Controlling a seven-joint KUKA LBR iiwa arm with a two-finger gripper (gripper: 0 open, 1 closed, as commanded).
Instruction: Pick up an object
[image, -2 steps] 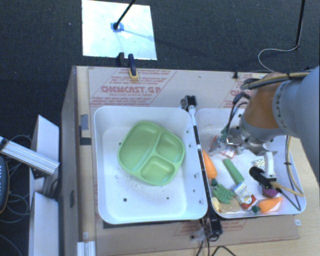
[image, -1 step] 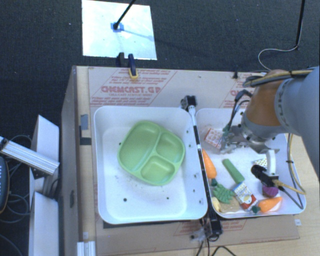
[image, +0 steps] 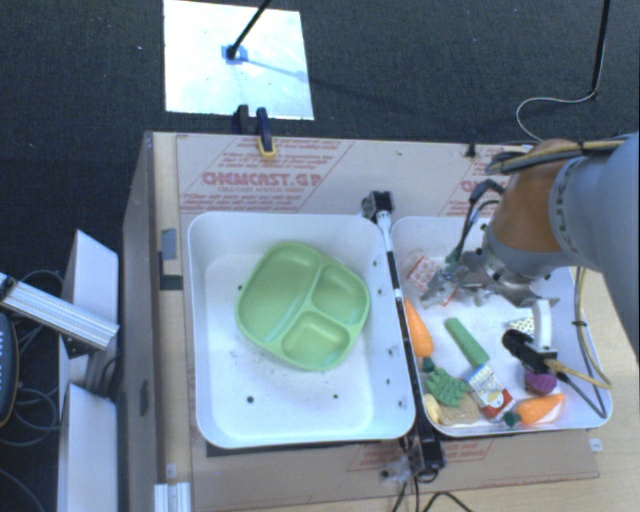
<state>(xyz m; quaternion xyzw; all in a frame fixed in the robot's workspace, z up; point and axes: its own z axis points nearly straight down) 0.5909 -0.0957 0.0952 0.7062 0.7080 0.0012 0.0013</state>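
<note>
Pick not yet made. I am hovering my gripper (image: 452, 288) low over the right bin (image: 585, 425), near its far-left corner; whether it is open I cannot tell, and nothing is visibly held. Candidates are lying along the bin's near edge: green stick (image: 467, 342), carrot (image: 419, 331), purple piece (image: 539, 381).

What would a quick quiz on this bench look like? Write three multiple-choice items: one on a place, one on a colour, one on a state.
1. Where does the divided plate lie?
A. left bin
B. right bin
C. on the floor

2. What colour is that plate?
A. red
B. light green
C. blue

3. How does the plate sit?
A. stood on its edge
B. flat, compartments up
C. upside down

Answers:
1 A: it rests in the left bin.
2 B: its surface is pale green.
3 B: three compartments face the camera.
</note>
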